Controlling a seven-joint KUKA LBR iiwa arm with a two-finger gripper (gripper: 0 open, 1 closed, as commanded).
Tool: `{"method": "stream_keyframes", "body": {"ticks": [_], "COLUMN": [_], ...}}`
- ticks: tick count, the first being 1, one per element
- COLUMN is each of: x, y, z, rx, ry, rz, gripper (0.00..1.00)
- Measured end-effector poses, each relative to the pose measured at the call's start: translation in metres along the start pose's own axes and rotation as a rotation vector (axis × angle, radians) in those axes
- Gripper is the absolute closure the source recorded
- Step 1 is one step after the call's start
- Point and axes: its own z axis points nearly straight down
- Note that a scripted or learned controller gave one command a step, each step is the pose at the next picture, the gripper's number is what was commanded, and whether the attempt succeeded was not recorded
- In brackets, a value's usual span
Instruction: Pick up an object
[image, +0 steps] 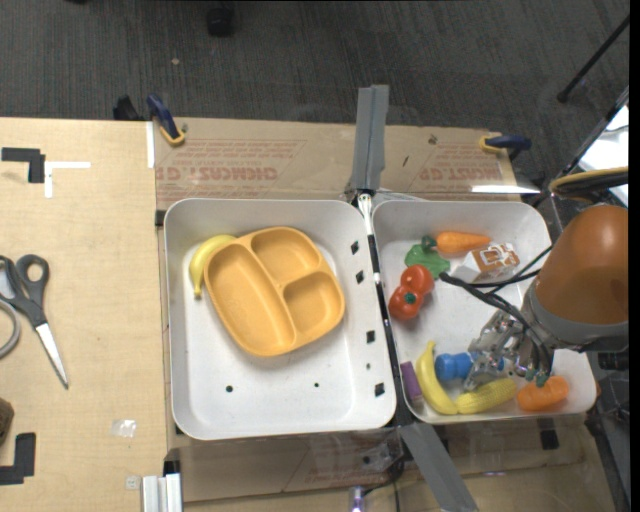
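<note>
Arm: (590, 265) reaches in from the right, its orange band over the right bin's right side.
Gripper: (497, 362) low in the near part of the right bin, just above the banana and beside the blue toy; whether it is open or closed I cannot tell, and nothing is clearly seen in its grasp.
Right bin: (462, 208) holds the toys.
Banana: (455, 395) curved along the near edge, its right end under the gripper.
Blue toy: (450, 367) just left of the gripper, touching the banana's inner curve.
Orange toy: (543, 393) near right corner, just right of the gripper.
Red pepper: (409, 293) left side, green top toward the far end.
Carrot: (462, 242) far side, lying across.
Small box: (496, 259) just near of the carrot's right end.
Left bin: (262, 408) holds the yellow plate.
Yellow plate: (274, 289) three compartments, tilted, in the far half.
Second banana: (203, 261) tucked against the plate's far left rim.
Scissors: (38, 313) on the bench, well left of the bins.
</note>
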Motion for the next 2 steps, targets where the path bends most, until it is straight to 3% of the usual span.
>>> {"method": "stream_keyframes", "body": {"ticks": [1,2], "x": [-0.005,-0.069], "y": [0.001,0.064], "z": [-0.003,-0.001], "rx": [-0.003,0.0], "ry": [-0.017,-0.002], "rz": [-0.001,0.108], "gripper": [0.0,0.0]}}
